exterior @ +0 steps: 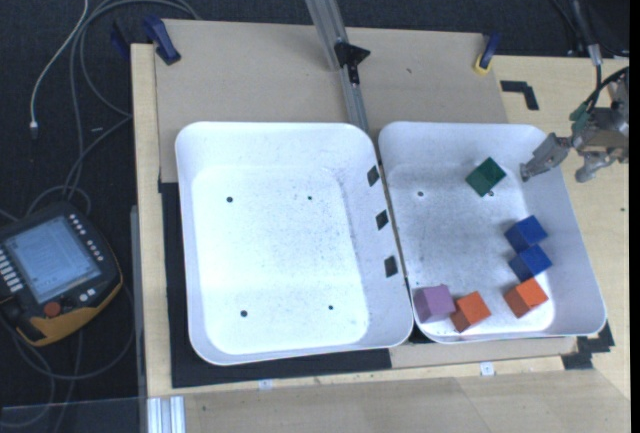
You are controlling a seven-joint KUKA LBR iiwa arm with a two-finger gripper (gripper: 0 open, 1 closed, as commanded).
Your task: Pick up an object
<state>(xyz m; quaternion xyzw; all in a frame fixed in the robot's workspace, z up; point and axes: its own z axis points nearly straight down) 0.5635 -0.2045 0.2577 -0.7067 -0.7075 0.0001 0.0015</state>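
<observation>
The right bin point(440, 136) holds several small blocks. A green block point(486, 176) lies near its upper middle. Two blue blocks point(525, 232) point(531, 262) sit at the right side, one just below the other. Along the front wall are an orange block point(526, 298), a second orange block point(470, 310) and a purple block point(434, 302). My gripper point(556, 171) hangs over the bin's upper right rim, right of the green block and apart from it. It is open, with nothing between its fingers.
The left bin point(200, 151) stands beside the right one, joined by black clips point(381, 218). A metal rail point(320, 1) runs down from the top to the gap between the bins. A teach pendant point(50, 271) and cables lie off the bench at left.
</observation>
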